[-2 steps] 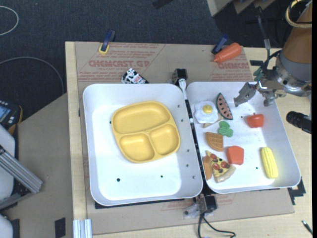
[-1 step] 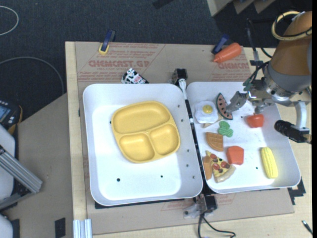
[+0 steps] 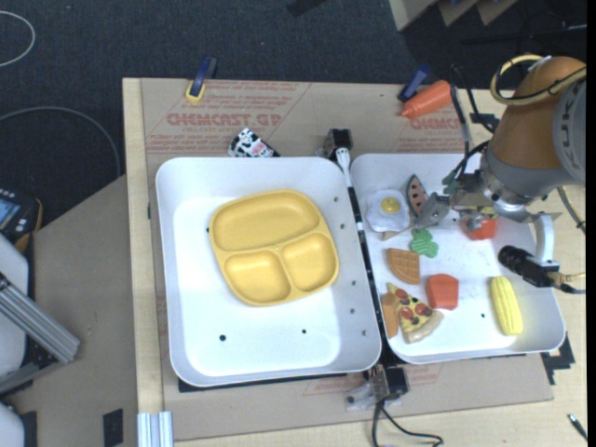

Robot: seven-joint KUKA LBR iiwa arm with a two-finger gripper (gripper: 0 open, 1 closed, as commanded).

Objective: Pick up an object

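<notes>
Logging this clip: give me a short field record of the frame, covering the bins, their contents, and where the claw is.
left bin: holds a yellow divided plate
right bin: holds toy food
toy food: fried egg, watermelon slice, green piece, waffle, orange-red block, pizza slice, corn cob
claw: low over the right bin's far side, between the egg and a red piece
claw grip: cannot tell
outside bins: orange carrot-like toy on the bench's far edge
</notes>
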